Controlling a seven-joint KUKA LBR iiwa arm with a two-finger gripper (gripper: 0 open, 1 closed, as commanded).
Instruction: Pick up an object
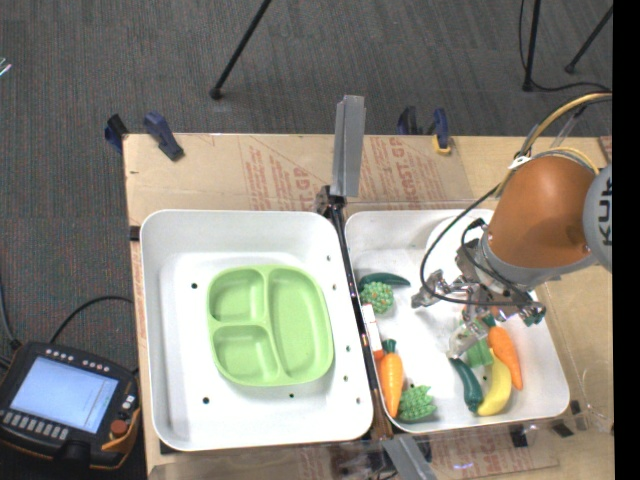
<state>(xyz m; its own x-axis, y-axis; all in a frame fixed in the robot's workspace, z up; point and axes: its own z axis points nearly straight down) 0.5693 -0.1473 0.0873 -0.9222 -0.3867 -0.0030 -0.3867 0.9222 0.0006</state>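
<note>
Arm (545,218) enters from worktop's right edge, orange-banded wrist angled downward. End effector (470,333) sits low near the front right corner, pointing down; dark cables loop around the wrist.

A robotics lab. Tripod legs (245,40) stand at twelve o'clock on grey carpet. A teach pendant (65,398) lies at eight o'clock beside the clamped bench (250,173).

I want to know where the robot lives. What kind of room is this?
It looks like a robot test lab, not a home. The arm works over two white bins on a cardboard-covered bench held with clamps. Tripod legs stand on the grey carpet, and a control tablet sits beside the bench.
</note>
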